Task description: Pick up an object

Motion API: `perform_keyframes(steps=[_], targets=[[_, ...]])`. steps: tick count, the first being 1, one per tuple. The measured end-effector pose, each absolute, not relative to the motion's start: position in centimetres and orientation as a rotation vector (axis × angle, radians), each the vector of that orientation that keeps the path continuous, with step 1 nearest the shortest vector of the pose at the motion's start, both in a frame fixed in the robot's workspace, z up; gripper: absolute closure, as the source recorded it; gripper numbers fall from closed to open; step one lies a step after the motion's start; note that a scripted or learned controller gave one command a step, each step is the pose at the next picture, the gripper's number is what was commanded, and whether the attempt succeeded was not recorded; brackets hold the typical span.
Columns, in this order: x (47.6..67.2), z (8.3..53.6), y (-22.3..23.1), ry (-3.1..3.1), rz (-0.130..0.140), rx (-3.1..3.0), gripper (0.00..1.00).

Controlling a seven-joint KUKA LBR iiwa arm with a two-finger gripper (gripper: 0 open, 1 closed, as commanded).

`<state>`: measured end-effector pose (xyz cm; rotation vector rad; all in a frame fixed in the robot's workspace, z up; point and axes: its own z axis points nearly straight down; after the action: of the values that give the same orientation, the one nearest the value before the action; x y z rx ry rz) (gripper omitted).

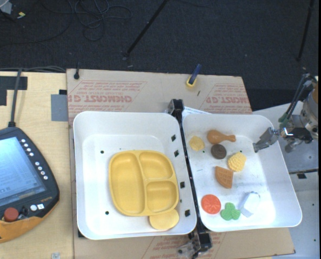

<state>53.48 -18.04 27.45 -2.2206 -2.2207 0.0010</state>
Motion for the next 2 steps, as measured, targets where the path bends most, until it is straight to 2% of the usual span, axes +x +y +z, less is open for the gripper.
perform_keyframes(steps=[1,2], targets=[[51.5,8.6,-19.7,-2.213,0.009,-2.215,0.0],[58.1,8.7,-12.9,-2.229,-0.005,-2.213,0.0]])
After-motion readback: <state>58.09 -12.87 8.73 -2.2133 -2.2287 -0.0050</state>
